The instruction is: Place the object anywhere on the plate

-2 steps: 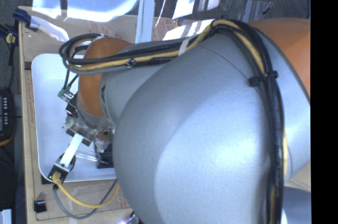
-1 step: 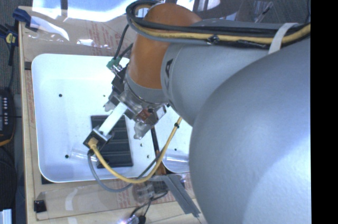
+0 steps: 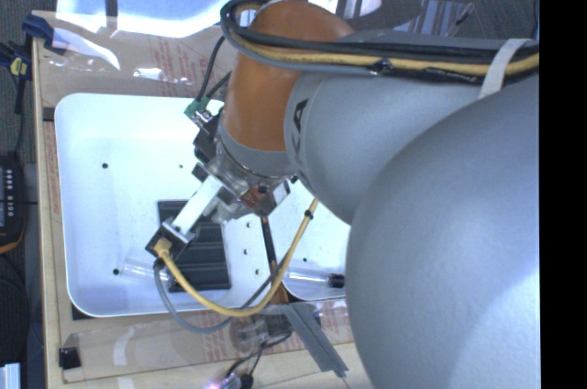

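Note:
My gripper (image 3: 240, 193) hangs under the orange wrist band, above the right side of the left bin (image 3: 92, 194). The arm's own bulk covers most of it. Just below and left of it, a dark ribbed rectangular object (image 3: 204, 257) lies flat on the left bin's floor near the front right corner. A white rounded rim (image 3: 307, 286), which looks like the plate, peeks out under the arm in the right bin. Nothing can be seen held by the gripper.
The grey arm covers nearly all of the right bin. A small dark thing (image 3: 336, 281) sits by the white rim. Clear plastic sheeting (image 3: 138, 11) lies behind the bins. Tape and a metal bracket (image 3: 275, 332) lie along the bench front.

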You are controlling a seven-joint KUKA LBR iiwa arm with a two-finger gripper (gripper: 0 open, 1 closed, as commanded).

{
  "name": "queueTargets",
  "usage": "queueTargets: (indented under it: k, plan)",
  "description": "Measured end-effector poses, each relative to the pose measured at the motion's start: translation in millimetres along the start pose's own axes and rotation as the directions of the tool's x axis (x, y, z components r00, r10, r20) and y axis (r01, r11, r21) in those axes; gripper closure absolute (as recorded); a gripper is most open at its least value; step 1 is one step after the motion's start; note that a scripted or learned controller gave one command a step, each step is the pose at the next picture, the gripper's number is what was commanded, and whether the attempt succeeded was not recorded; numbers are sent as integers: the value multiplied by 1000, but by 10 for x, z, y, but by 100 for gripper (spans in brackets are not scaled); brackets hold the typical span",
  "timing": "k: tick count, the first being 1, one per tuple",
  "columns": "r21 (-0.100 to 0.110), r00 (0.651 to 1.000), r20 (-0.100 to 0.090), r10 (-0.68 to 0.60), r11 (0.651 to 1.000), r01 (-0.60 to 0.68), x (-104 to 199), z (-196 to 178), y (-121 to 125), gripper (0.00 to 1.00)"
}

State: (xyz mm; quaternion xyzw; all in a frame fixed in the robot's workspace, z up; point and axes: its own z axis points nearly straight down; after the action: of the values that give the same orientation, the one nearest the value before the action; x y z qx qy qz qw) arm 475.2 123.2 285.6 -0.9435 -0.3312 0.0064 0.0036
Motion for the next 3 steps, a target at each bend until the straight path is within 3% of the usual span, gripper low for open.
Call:
queueTargets:
  k: [1,2,3]
  plan:
    - [-5,920,-8,392,920,-392,632,816,-532,100]
    - [-4,996,-2,84,996,-84,524,1342,-644,100]
    - [-3,986,-3,-168,986,168,148,936,-163,100]
